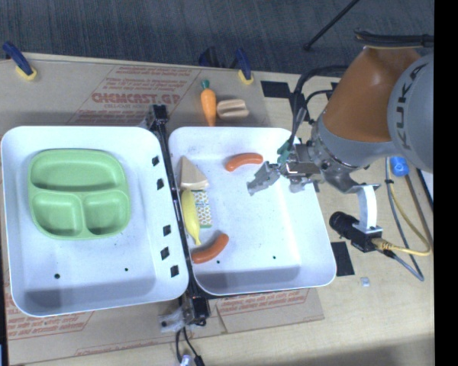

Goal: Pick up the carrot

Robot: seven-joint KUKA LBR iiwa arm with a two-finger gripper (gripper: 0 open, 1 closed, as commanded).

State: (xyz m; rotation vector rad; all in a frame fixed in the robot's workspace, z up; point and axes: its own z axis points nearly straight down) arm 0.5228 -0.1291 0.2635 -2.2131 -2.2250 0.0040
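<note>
- The carrot [208, 105] lies outside both bins, on the cardboard sheet [130, 90] just beyond the far rim of the right bin [305, 242], with its green top pointing away from the bins
- A small bun-like sandwich [232, 110] sits just beside the carrot, on its right
- The gripper [262, 178] hangs over the right bin's far right part, well apart from the carrot and on the other side of the bin's far rim
- Whether the jaws are open or closed cannot be told; nothing shows between them
- A sausage [244, 161] lies in the right bin near the gripper, to its left and a little farther back
- Along the right bin's left wall lie a wedge of bread [191, 175], a banana [190, 216] and a second sausage [210, 248], leaving the bin's middle and near right floor bare
- The left bin [30, 280] holds a green divided tray [79, 192]
- Between the gripper and the carrot the bin floor is open apart from the first sausage; the bin's far rim runs across that path
- A blue clamp [243, 66] grips the board's far edge to the right of the carrot
</note>
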